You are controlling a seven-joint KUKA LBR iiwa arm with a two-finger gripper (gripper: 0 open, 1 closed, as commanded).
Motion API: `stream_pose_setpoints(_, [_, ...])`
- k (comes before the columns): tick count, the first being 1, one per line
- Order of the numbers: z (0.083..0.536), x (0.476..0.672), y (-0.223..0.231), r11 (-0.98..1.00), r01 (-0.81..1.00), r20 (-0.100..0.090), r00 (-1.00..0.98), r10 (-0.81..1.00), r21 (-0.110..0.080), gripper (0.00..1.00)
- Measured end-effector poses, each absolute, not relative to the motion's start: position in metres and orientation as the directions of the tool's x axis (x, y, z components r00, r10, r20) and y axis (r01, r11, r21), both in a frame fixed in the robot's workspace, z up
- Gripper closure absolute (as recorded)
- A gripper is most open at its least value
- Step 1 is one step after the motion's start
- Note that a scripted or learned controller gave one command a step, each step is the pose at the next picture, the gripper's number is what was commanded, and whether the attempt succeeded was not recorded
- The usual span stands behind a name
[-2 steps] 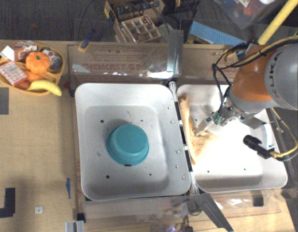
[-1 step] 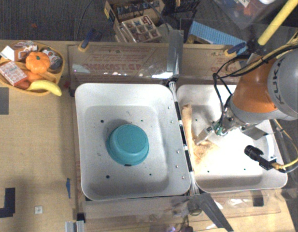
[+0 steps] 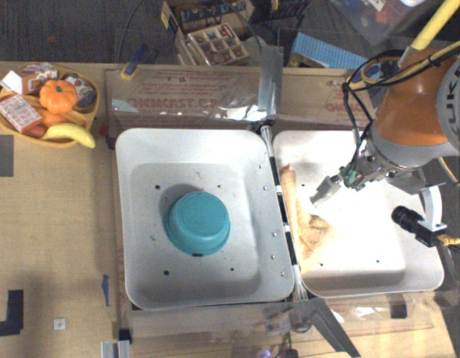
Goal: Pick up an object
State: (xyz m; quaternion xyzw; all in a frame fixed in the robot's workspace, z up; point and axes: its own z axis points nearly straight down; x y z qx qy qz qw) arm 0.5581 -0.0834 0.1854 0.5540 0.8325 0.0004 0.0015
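One teal bowl [image 3: 197, 223], two bins [image 3: 140, 274].

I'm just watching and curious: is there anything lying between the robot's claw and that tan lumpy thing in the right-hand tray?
Nothing visible does. The gripper hangs over the right bin, just up and right of the tan object, with bare white floor between them. The teal bowl sits apart in the left bin.
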Motion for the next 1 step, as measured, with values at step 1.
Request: stream_pose_setpoints(1, [0.0942,0.5327,-0.0991,0.458,0.889,-0.004,-0.458,0.889,0.008,0.0])
